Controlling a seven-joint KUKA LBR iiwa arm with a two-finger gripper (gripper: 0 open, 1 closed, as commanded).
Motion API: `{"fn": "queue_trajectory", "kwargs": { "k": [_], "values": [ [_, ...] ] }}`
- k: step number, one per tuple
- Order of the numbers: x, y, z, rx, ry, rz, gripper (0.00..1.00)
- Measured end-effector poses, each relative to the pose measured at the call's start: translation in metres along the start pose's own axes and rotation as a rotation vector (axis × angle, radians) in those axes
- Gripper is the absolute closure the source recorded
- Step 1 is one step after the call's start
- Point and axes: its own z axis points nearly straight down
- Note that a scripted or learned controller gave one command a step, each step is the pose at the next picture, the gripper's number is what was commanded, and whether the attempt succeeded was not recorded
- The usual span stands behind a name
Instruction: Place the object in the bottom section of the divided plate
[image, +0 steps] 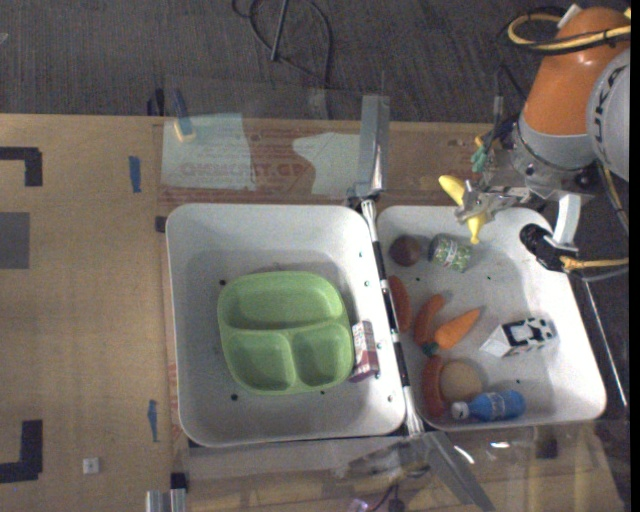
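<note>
The green divided plate (285, 332) lies in the left white bin (195, 300), with one long section on its far side and two smaller sections on its near side. All its sections look bare. My gripper (474, 206) hangs over the far left corner of the right bin (575, 340), below the orange wrist band. A yellow banana-shaped toy (453, 188) sticks out on both sides of the fingers, so the gripper looks shut on it and holds it above the bin floor.
A dark red packet (364, 350) leans beside the plate's right edge. The right bin holds a brown ball (405, 250), a green can (450, 252), sausages (399, 300), carrots (458, 328), a black-and-white carton (525, 337), a tan round thing (460, 380) and a blue bottle (492, 405).
</note>
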Motion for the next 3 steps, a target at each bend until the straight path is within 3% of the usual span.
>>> {"fn": "queue_trajectory", "kwargs": {
  "k": [1, 2, 3],
  "values": [
    [0.000, 0.000, 0.000, 0.000, 0.000, 0.000, 0.00],
    [0.001, 0.001, -0.012, -0.004, -0.002, -0.003, 1.00],
    [0.007, -0.054, 0.069, -0.017, -0.001, -0.341, 1.00]
  ]
}}
